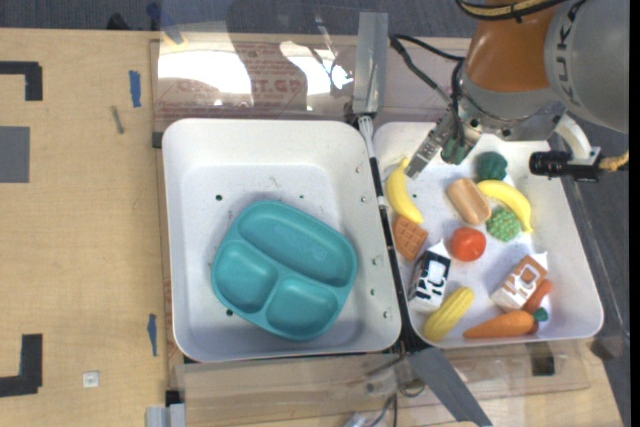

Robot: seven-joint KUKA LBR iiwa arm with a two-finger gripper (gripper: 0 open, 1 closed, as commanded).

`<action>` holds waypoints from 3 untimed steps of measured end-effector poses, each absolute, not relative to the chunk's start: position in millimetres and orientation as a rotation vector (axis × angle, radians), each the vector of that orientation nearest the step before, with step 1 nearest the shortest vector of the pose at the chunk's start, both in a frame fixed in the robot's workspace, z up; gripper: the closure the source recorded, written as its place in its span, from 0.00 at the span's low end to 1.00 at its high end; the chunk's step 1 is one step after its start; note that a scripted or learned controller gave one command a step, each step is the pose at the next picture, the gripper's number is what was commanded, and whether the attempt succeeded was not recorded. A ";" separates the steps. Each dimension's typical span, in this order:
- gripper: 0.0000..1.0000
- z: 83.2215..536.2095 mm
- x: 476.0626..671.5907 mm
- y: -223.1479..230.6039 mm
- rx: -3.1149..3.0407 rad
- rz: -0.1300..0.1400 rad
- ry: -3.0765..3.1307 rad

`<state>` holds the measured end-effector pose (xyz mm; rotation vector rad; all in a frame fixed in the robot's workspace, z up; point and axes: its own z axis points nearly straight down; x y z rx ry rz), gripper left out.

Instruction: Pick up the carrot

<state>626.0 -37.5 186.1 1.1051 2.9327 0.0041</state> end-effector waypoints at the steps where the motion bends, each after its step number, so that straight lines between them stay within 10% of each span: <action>1: 1.00 189.2 625.5 -39.7 1.108 -0.006 2.937; 2: 1.00 211.2 578.8 20.0 0.587 0.000 3.089; 3: 1.00 180.4 502.9 -32.6 1.245 -0.007 2.892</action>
